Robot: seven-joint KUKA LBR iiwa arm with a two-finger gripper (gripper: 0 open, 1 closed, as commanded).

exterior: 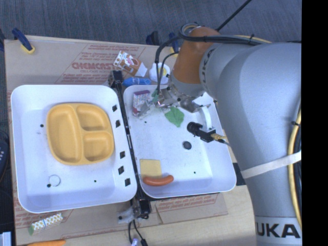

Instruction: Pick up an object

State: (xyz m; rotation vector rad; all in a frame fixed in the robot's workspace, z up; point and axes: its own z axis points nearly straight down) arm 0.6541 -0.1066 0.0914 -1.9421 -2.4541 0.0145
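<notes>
White plastic makes up the two shallow bins, which sit side by side on a sheet of printed cardboard. The left bin holds a yellow divided plate, lying flat, and a small clear ring near its front left corner. The grey arm with its orange band reaches in from the right over the far end of the right bin. The gripper is low over that bin's far left corner, just beside a small red-and-white packet. Whether it is released or clenched cannot be told, since the wrist covers much of it, and nothing can be seen held in it. A green leaf-shaped piece lies just to the right of the gripper and a little nearer the front, on the bin floor. Further toward the front, a small black disc sits alone on the floor, well apart from the rest. At the near end lie a yellow square slice and an orange-red sausage, the sausage touching the slice's front edge (or very nearly so). Outside the bins, a crumpled snack wrapper and a blue item lie on the cardboard behind the right bin. A blue clamp grips the cardboard's far left corner, and a wrapped sweet lies in front of the left bin.
</notes>
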